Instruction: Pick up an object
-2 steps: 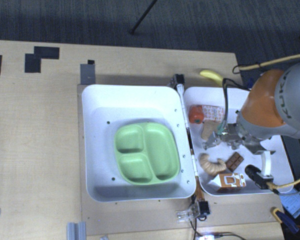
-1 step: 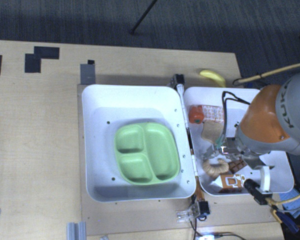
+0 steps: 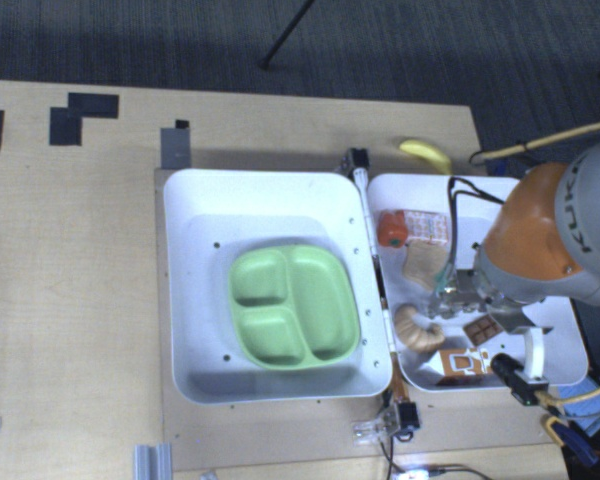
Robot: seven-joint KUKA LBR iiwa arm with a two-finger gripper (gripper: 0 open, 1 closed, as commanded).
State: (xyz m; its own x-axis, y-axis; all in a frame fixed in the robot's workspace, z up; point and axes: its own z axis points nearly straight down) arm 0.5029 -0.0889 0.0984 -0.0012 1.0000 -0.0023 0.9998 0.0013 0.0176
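Observation:
My gripper [image 3: 448,294] is low inside the right bin [image 3: 570,360], below the arm's orange band. It hangs over the bin's middle, just above a beige bread-like piece [image 3: 416,328] and beside a tan packet [image 3: 420,263]. A red item [image 3: 392,230] and a white-and-red wrapped pack [image 3: 427,227] lie at the bin's far end. A small brown bar [image 3: 480,328] and an orange-brown packet [image 3: 464,362] lie near its front edge. I see nothing lifted.
The left bin [image 3: 195,268] holds a green divided plate [image 3: 293,304]. A yellow banana-shaped thing [image 3: 425,153] lies on the bench behind the right bin. The arm covers the right bin's right side.

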